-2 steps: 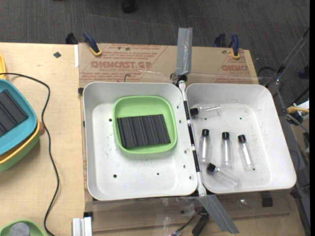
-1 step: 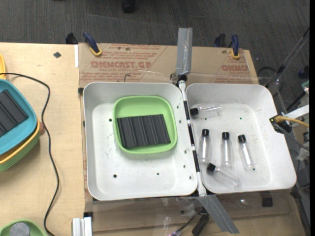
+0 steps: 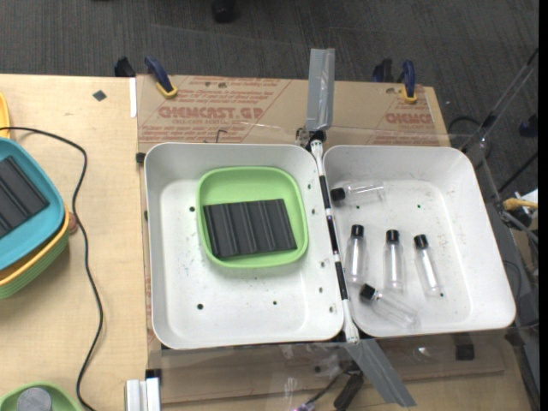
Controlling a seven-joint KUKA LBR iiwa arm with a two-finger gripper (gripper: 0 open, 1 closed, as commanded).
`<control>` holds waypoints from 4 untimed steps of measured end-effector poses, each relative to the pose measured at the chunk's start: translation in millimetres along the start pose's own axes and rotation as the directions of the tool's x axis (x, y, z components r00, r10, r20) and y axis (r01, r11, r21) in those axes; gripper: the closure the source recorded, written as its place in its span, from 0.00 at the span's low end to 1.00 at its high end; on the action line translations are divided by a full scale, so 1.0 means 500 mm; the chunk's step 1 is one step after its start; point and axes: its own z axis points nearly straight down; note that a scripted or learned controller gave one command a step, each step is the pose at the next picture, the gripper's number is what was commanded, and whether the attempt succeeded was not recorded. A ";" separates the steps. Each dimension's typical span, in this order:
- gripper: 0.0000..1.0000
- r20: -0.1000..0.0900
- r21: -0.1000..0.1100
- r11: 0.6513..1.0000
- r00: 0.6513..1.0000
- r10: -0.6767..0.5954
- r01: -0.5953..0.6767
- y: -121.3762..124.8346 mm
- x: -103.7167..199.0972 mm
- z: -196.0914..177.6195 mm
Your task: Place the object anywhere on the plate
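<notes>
A: Start big. What's on the pale wooden surface (image 3: 77, 332)?

B: Two shallow white plastic bins side by side. The left bin (image 3: 171, 315) holds a square lime-green plate (image 3: 295, 197) with rounded corners, and a dark grey ribbed mat (image 3: 249, 228) lies on it. The right bin (image 3: 479, 298) holds five small clear vials with black caps.

A: How do they lie?

B: Three are roughly side by side in the middle: left vial (image 3: 356, 248), middle vial (image 3: 392, 257), right vial (image 3: 425, 264). One vial (image 3: 358, 193) lies crosswise near the top left corner, and another vial (image 3: 385, 303) lies slanted near the bottom wall.

A: And the claw?

B: I can't tell its state; nothing here lets me judge it.

A: So how should the pick go?

B: Nothing is on the plate yet, so I'd judge the task is at its start. The middle vial looks easiest, with room on either side. Close across its narrow body, not along it, since a round tube may roll. Lift clear of the divider between the bins, then release low over the mat.
</notes>
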 end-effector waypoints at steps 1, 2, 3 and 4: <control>0.00 0.001 -0.001 1.000 1.000 -0.005 0.005 0.008 0.045 -0.230; 0.00 0.003 0.001 1.000 1.000 -0.003 0.003 0.015 0.080 -0.127; 0.00 0.001 0.001 1.000 1.000 -0.006 0.006 -0.040 0.086 -0.038; 0.00 0.001 0.000 1.000 1.000 0.000 0.000 0.015 0.072 -0.060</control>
